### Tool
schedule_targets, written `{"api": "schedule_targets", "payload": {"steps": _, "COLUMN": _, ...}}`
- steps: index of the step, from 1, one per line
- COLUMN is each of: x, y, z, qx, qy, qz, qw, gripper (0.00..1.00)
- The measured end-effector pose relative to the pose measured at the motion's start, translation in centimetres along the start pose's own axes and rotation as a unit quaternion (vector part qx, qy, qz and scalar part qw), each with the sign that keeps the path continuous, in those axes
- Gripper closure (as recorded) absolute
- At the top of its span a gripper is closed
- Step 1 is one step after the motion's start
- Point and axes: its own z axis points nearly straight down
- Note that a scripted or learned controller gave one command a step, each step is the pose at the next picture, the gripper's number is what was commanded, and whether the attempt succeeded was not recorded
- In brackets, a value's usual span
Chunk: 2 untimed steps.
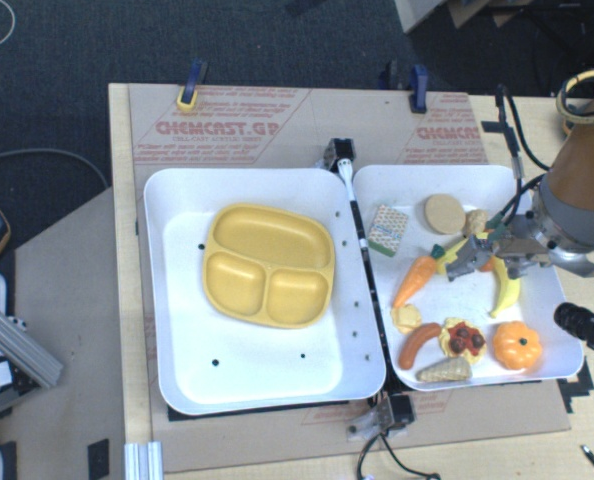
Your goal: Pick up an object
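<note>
Low, arm (577, 193) over right bin (432, 183) (wrist bent)

Grey arm (577, 230), orange band, black cables, dark claw (469, 258).

Bench (277, 118) surfaced with printed brown cardboard, secured at its far edge by a yellow clamp (188, 96) and a blue clamp (418, 88). Dark carpet (127, 18) surrounds it; cables (37, 158) trail across the floor at left.
</note>
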Motion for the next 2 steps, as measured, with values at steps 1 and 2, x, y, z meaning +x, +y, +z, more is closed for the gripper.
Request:
{"api": "schedule_targets", "payload": {"steps": 1, "x": 0.1, "y": 0.3, "z": -0.7, "qx": -0.007, "qy": -0.001, "qz": -0.002, "qw": 1.0000, "gripper": 0.00}}
{"api": "schedule_targets", "payload": {"steps": 2, "x": 0.6, "y": 0.4, "z": 3.5, "qx": -0.006, "qy": 0.000, "qz": -0.002, "qw": 1.0000, "gripper": 0.00}}
